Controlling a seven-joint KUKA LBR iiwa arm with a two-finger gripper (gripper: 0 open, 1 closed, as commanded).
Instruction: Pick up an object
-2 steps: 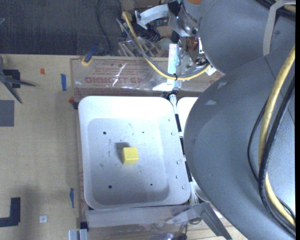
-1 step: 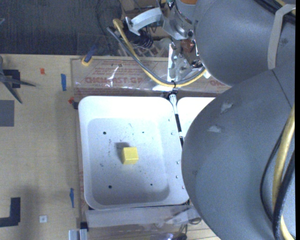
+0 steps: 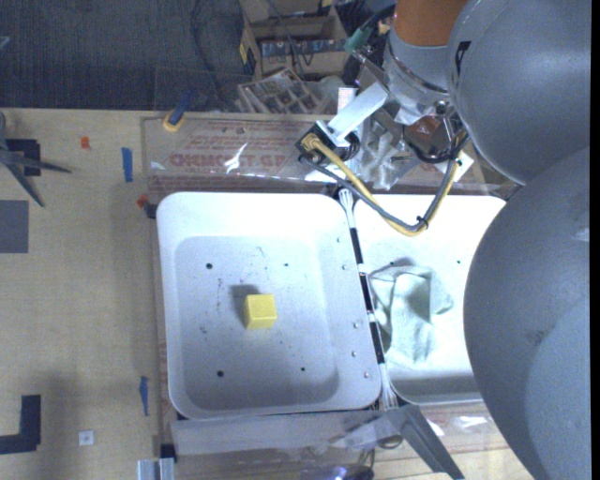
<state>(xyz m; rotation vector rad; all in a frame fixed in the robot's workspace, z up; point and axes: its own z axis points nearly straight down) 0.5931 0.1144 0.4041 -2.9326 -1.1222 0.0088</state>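
Yellow and small, the block (image 3: 261,311) lies on the floor of the left bin (image 3: 187,225), near the middle, resting flat and alone. It sits well apart from the gripper (image 3: 380,155), which hangs above the far rim of the bins, up where the two bins meet; from the gripper, the block lies toward the near side of the bench and off to the camera's left.

How the gripper stands cannot be told: its tip is lost among brackets, a white plate and cabling, so its state stays unknown. Nothing is seen held in it, and it touches neither the block nor the cloth.

A yellow cable (image 3: 403,220) loops down from beside the gripper and hangs over the far edge of the right bin (image 3: 469,225). Below the gripper, toward the near side, a pale crumpled cloth (image 3: 412,314) lies in the right bin against the dividing wall between the bins. The arm (image 3: 534,281), grey and bulky, covers much of the right bin, with its orange band (image 3: 427,19) just above the gripper at the top of the view.
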